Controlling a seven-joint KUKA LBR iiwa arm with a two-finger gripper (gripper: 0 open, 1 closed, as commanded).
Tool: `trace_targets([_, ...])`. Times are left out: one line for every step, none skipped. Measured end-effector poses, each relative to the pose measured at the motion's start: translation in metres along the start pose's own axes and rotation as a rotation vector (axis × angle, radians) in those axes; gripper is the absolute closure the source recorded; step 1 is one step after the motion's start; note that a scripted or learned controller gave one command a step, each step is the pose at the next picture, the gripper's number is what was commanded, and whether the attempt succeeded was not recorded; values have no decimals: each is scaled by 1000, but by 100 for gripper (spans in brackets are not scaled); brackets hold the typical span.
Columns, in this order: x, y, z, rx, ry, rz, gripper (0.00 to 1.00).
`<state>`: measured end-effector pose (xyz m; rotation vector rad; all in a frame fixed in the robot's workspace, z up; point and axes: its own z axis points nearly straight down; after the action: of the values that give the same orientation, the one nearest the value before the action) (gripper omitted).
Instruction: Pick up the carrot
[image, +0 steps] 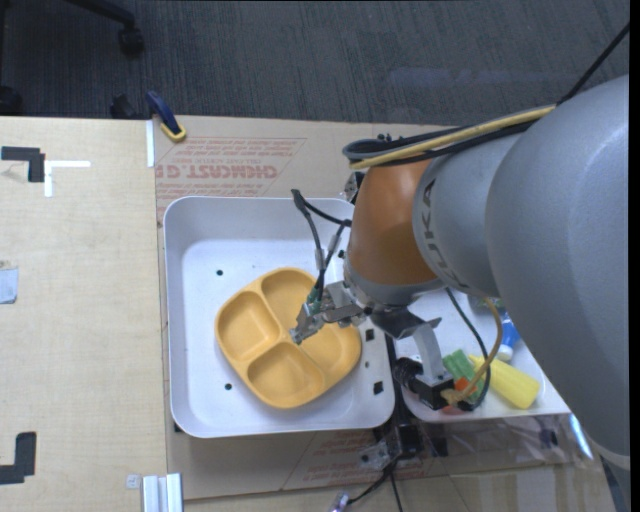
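Claw: your claw (308, 328) hangs low over the plate in the left bin, near the spot where the plate's dividers meet. From this slant you cannot tell whether it is spread or pressed together.
Carrot: one carrot (464, 384), orange with a green top, lies in the right bin toward the view's lower edge. It is well apart from your claw and partly hidden by robot parts.
Bins: two white bins side by side on brown cardboard, the left bin (190, 300) and the right bin (500, 413).
Plate: one yellow plate (262, 345) with three compartments lies flat in the left bin.
Other items: one yellow piece (510, 384) just beside the carrot, and one blue-and-white piece (505, 335) beyond it, half behind the arm.
Arm: one grey arm (560, 250) with an orange band (395, 230) covers much of the right bin.
Clamp: one blue-and-yellow clamp (165, 118) sits at the cardboard's far left corner.
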<state>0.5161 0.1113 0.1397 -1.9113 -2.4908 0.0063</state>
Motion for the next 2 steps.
trace_targets([21, -31, 46, -11, 3, 93, 0])
trace_targets([26, -29, 37, -9, 15, 87, 100])
